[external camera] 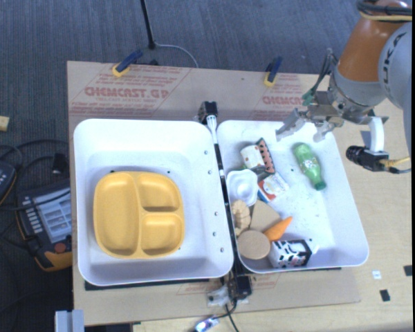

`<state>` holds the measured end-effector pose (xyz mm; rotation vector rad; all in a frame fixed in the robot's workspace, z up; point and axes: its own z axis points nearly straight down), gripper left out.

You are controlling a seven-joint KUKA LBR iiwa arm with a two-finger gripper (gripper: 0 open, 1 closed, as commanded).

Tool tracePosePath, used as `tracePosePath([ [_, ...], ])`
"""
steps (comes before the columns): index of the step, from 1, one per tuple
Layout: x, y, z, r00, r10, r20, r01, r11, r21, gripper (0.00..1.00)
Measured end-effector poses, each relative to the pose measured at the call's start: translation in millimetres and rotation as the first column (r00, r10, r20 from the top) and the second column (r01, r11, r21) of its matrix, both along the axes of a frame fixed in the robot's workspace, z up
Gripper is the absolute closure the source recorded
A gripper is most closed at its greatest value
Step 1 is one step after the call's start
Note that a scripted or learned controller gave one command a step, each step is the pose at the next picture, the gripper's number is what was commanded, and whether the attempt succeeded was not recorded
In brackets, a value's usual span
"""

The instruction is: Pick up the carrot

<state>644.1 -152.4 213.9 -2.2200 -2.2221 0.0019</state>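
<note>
Looking down at a slant, the camera view takes in two shallow white bins set side by side on a cardboard sheet. One bin, the left bin (83, 185), holds a single yellow divided plate (138, 213) with three compartments. Its neighbour, the right bin (346, 234), holds a cluster of small things along its left and lower side.

One carrot (279, 227), orange and small, lies tilted in the lower middle of the right bin, just beside a tan flat piece and just above one black-and-white dice box (291, 253). One round tan disc (253, 245) sits at the bin's lower left corner, touching the box's left side. One white cup (241, 185) lies near the bin's left wall, and one green bottle (309, 164) lies alone in the upper right part of the bin, well apart from the carrot. A small packet with dark and red markings (261, 155) rests near the top left of that bin.

One arm, grey with an orange band (366, 47), reaches in from the right. Its gripper (306, 127) hangs over the upper edge of the right bin, near the green bottle; its two fingers are spread apart with nothing between them. The carrot lies well apart from the gripper, untouched.

Two yellow-and-blue clamps (127, 63) pin the cardboard's far edge.
</note>
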Motion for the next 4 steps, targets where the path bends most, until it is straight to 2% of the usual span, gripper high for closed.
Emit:
tracePosePath([
  [1, -52, 16, -54, 0.956, 0.295, 0.0, -0.295, 0.956, 0.0, 0.0],
  [2, -82, 23, -109, 0.921, 0.39, 0.013, -0.39, 0.921, -0.01, 0.0],
  [3, -135, 12, -122, 0.859, 0.512, 0.017, -0.512, 0.859, -0.014, 0.0],
  [4, -149, 50, -125, 0.87, 0.492, 0.014, -0.492, 0.87, -0.014, 0.0],
])
